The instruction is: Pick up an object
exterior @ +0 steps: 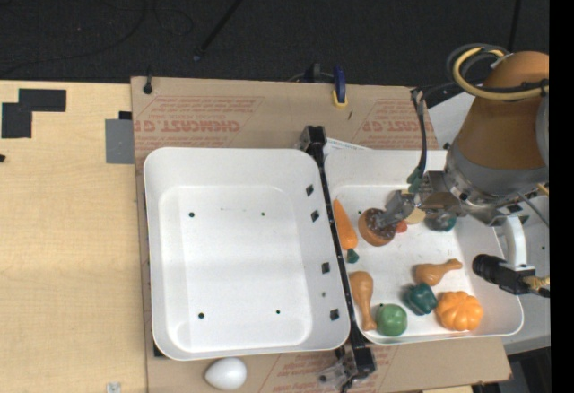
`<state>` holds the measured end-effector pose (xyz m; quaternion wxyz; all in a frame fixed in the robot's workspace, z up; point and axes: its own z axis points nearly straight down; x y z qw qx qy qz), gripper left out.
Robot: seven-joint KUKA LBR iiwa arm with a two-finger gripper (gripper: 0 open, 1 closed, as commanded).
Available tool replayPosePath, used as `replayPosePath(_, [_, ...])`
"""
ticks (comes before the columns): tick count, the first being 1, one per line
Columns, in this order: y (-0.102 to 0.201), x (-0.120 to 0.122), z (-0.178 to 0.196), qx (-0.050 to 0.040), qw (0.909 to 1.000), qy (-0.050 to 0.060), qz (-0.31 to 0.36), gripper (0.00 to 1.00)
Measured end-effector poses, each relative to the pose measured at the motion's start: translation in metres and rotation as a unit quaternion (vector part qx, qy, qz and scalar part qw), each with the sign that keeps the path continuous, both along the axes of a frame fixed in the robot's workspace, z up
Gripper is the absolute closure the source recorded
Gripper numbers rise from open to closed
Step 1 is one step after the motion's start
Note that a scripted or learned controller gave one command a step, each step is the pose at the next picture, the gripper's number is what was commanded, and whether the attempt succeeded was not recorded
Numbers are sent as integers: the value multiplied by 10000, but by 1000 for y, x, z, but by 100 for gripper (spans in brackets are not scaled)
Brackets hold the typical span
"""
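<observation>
My gripper (391, 215) is down in the right bin (502, 328), reaching in from the right. It sits right over a brown round object (375, 230) near the bin's upper left, and its tip overlaps that object's right side. A small red piece (403, 226) shows just beside the tip. An orange carrot (343, 222) lies along the bin's left wall. A teal object (440, 222) is partly hidden under the wrist.
Lower in the right bin lie a tan squash (361, 289), a green apple (391, 319), a dark green piece (419, 298), a tan gourd (437, 272) and an orange pumpkin (460, 310). The left bin (161, 203) adjoins it. A white egg (225, 373) lies on the bench in front.
</observation>
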<state>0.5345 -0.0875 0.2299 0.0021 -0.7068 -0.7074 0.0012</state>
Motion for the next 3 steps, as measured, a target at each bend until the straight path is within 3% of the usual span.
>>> replayPosePath(1, [-28, 85, -63, -13, 10000, -10, 13, 0])
replayPosePath(2, [-56, 25, -142, -24, 10000, -53, -40, 0])
replayPosePath(3, [-39, 74, -139, -14, 10000, -48, 6, 0])
